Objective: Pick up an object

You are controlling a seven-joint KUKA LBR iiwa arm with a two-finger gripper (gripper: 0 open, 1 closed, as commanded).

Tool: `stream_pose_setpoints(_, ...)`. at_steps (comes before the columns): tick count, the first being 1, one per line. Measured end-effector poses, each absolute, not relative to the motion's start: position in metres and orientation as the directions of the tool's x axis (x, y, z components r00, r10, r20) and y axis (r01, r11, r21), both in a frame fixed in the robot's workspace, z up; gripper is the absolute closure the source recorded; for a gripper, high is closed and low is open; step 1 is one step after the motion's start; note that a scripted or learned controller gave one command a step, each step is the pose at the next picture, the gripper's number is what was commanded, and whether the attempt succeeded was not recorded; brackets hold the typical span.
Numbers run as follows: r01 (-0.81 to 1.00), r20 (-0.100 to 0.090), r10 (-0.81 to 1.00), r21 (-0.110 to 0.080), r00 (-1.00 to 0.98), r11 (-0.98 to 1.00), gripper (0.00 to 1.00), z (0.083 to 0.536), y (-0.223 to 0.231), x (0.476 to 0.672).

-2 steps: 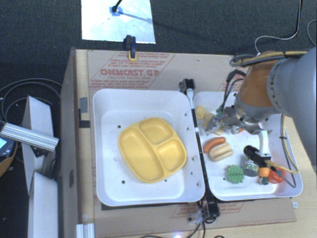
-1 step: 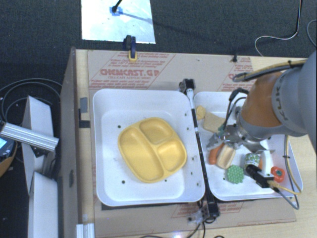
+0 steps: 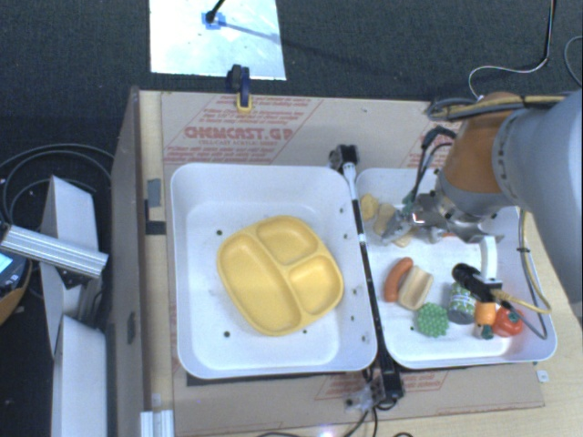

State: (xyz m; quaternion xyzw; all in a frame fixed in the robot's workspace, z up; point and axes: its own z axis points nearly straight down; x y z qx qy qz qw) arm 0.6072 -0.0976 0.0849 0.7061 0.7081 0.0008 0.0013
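Observation:
My gripper (image 3: 401, 228) hangs low over the back left part of the right bin (image 3: 533, 344), with the grey arm and its orange band reaching in from the right. Just left of the gripper lie pale yellow pieces of toy food (image 3: 372, 208), very close to its tip. In front of it rest an orange sausage (image 3: 397, 279) and a tan bun piece (image 3: 417, 288), side by side. Nearer the front edge I see a green knobbly ball (image 3: 432, 320), a small can (image 3: 460, 304) and a red and orange toy (image 3: 501, 320).
The left bin (image 3: 196, 244) holds a yellow divided plate (image 3: 280, 273). A black rail (image 3: 360, 235) runs between the two bins. Both bins sit on a cardboard sheet (image 3: 239, 132), with a black and yellow clamp (image 3: 240, 86) at its back edge.

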Motion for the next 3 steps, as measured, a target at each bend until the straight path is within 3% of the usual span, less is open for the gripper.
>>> stream_pose_setpoints(1, 1.0, 0.0, 1.0, 0.0, -0.002, 0.002, 0.0, 0.084, -0.087, 0.553)
stream_pose_setpoints(2, 1.0, -0.001, 1.0, 0.003, -0.004, 0.004, 0.0, 0.085, -0.105, 0.639)
stream_pose_setpoints(3, 1.0, -0.002, 1.0, 0.007, -0.008, 0.008, 1.0, 0.096, -0.105, 0.64)
